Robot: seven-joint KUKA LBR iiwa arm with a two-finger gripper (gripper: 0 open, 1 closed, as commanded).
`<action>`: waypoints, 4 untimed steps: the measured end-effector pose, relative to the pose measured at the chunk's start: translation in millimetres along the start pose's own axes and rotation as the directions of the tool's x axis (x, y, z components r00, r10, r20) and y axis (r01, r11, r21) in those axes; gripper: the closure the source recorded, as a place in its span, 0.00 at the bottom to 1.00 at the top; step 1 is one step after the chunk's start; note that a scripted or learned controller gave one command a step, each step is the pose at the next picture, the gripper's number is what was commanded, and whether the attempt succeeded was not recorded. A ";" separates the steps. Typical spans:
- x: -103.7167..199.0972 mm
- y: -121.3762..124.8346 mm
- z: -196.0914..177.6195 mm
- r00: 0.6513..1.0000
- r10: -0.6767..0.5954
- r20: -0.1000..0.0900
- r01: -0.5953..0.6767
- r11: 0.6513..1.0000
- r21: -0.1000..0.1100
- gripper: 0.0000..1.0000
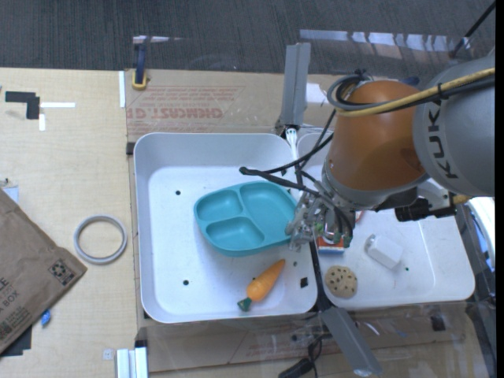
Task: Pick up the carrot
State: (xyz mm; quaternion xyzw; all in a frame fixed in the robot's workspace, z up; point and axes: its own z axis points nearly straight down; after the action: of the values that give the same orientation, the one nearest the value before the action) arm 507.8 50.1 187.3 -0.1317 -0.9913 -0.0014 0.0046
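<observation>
One carrot (264,283), one teal plate (246,217), one cookie (340,280); whether the claw (319,227) is parted, I cannot tell.

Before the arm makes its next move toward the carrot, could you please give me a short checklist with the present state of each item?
1. Carrot visible and uncovered in the left bin: ok.
2. Carrot free of the teal divided plate, a gap between them: ok.
3. Gripper above the carrot: not ok; it sits over the plate's right edge, near the wall between the bins.
4. Carrot between the fingers: not ok.
5. Finger opening: cannot tell.
6. Cookie and white block away from the carrot, in the right bin: ok.
</observation>
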 end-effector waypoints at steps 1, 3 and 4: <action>-7.7 16.3 0.6 1.000 -0.015 0.000 0.015 1.000 0.001 1.00; 4.4 -99.9 -190.4 0.999 -0.032 0.001 0.032 0.999 0.004 1.00; -32.6 -199.7 -161.9 1.000 0.019 0.001 -0.019 1.000 0.002 1.00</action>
State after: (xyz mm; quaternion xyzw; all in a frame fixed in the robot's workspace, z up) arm 488.5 -151.8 348.6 -0.1409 -0.9900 -0.0003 0.0042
